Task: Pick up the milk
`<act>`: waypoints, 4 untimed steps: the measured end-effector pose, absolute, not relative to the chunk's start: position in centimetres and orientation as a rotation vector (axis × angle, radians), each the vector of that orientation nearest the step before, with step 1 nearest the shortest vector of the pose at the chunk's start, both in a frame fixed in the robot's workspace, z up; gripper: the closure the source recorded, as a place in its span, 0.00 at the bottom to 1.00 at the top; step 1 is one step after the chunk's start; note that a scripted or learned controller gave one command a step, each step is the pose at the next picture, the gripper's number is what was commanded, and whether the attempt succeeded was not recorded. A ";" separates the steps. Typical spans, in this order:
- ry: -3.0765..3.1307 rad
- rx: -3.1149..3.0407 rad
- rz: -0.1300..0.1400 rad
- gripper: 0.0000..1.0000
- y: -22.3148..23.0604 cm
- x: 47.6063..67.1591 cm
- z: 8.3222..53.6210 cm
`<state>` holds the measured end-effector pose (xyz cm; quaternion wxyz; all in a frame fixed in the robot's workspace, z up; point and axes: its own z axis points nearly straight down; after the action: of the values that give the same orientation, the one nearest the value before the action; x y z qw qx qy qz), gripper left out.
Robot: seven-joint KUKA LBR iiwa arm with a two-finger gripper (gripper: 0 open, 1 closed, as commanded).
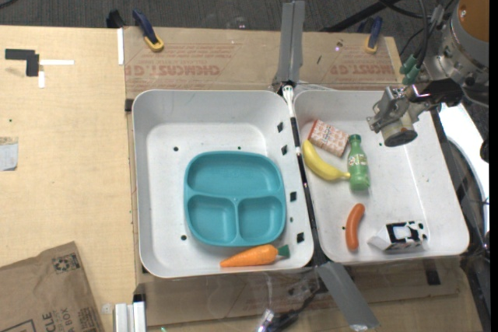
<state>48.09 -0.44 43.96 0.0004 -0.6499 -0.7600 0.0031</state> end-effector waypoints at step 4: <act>-2.451 -1.954 0.006 0.00 -19.5 47.8 20.7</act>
<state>47.78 -19.55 20.74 0.0035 -0.6234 -0.7819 0.0020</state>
